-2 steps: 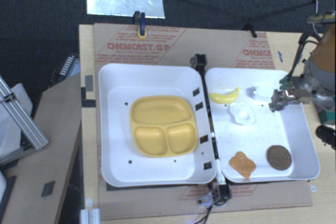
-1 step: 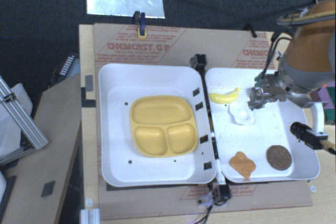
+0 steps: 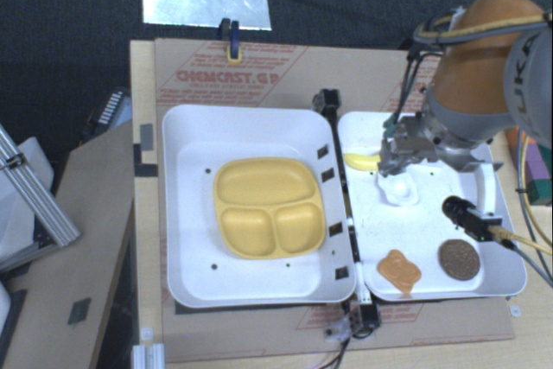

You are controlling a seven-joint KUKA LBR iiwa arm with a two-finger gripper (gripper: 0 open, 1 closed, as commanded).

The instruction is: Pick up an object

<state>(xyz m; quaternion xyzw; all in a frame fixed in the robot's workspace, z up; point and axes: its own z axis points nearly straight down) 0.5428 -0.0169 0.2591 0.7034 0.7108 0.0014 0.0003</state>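
While I am hovering the gripper (image 3: pixel 393 162) low in the right bin (image 3: pixel 510 276), fingers' state untellable, a white object (image 3: pixel 398 189) is lying just beneath.

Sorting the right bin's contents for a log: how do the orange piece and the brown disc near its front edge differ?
The orange piece is irregular and lobed; the brown disc is round. The orange piece is bright, the brown disc dark and speckled. The orange piece lies nearer the bin divider. Both lie flat, apart from the gripper.
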